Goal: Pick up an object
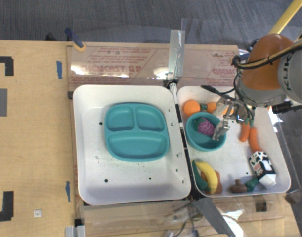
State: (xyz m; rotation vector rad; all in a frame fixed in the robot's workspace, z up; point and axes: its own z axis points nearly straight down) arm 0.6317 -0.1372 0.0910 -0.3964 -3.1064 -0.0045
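While tool (225, 124) grip unclear, teal bowl (196, 136) holds purple item (206, 127); divided plate (136, 132) bare

Robotics lab test bench: plywood benchtop (32, 147) with black tape markers (5, 65), two white bins (91, 181), clear acrylic shield (141, 63), grey carpet floor (141, 4), KUKA arm (269, 68) over toy food props

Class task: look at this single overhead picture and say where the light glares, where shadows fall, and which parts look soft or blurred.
Camera view: glare streaks the clear plastic sheet behind the bins; the teal divided plate is evenly lit, casting a thin shadow on the left bin; the gripper over the teal bowl looks slightly smeared; the small brown piece is too soft to identify.
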